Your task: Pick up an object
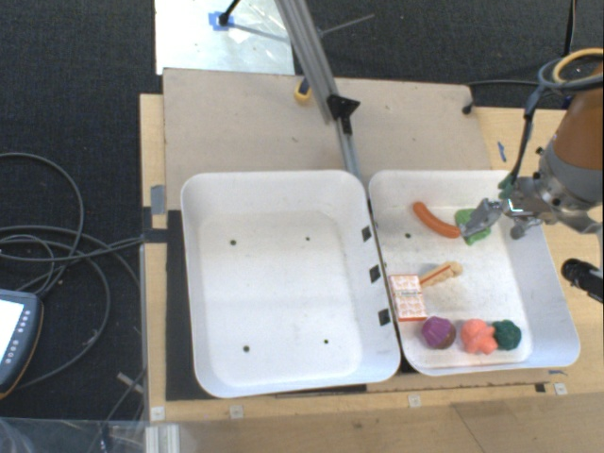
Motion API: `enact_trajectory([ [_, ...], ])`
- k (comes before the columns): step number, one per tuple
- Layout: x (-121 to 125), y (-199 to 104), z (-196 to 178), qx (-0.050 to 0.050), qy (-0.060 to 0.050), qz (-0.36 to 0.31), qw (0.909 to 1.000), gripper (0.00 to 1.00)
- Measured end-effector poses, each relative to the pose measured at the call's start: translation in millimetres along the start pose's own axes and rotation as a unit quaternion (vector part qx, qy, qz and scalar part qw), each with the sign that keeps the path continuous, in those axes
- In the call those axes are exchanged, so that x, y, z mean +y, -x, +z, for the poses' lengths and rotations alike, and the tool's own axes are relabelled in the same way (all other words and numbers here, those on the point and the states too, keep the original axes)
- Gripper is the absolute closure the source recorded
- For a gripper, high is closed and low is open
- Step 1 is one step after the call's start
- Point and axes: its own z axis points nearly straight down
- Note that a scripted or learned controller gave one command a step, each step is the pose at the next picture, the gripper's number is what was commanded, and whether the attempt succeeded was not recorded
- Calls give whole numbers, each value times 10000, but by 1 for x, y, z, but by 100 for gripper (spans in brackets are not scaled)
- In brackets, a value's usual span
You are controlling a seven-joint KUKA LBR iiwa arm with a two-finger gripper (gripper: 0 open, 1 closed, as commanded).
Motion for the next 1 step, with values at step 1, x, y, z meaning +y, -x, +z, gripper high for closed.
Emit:
enact_trajectory([
  [1, 1, 0, -2, -4, 21, 5, 10000, 0],
])
